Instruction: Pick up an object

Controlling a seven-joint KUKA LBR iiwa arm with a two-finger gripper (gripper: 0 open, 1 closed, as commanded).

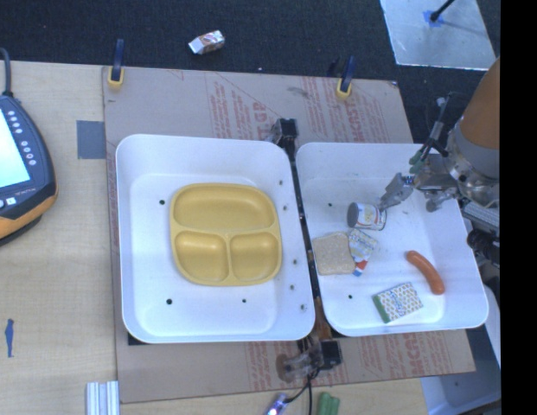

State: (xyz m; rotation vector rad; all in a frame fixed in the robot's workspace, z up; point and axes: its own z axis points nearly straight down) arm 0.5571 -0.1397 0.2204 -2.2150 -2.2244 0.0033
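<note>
Gripper (396, 193) beside can (366, 215), right bin (333, 167).
Finger state: cannot tell. Risk: can rolls off on contact, grasp misses.

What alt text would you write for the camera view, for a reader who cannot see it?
The end effector hovers in the right bin next to a small can, with a hot dog, a tan sponge and a patterned packet nearby. The left bin holds a yellow divided tray.
</note>
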